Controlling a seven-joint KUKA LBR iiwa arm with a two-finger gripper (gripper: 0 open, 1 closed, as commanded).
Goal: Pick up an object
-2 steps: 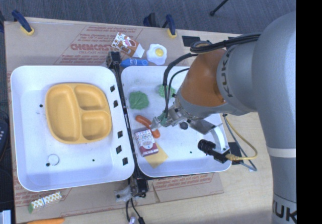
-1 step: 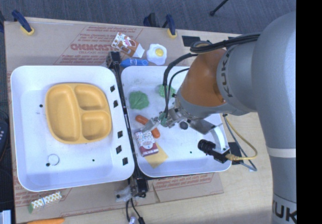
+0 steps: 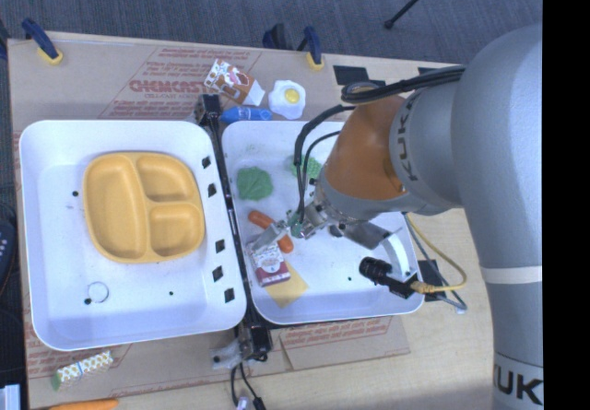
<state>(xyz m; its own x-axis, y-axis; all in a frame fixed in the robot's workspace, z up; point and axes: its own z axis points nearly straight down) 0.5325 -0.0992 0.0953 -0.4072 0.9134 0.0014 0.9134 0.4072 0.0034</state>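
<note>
The right bin (image 3: 369, 302) holds a green leafy piece (image 3: 254, 182), an orange carrot-like stick (image 3: 261, 218), a red and white packet (image 3: 269, 263) and a yellow cheese slice (image 3: 289, 288) under that packet. My gripper (image 3: 297, 224) hangs low over the bin's middle, just right of the orange stick and above the packet. The wrist with its orange band (image 3: 364, 159) covers much of the bin's right half. A second green piece (image 3: 310, 167) peeks out beside the wrist.
The left bin (image 3: 46, 215) holds a yellow divided plate (image 3: 143, 205) and a small clear ring (image 3: 97, 291). Behind the bins lie a snack packet (image 3: 228, 79), a toy fried egg (image 3: 289, 98) and a blue item (image 3: 247, 113). A wrapped candy (image 3: 83, 367) lies at the front left.
</note>
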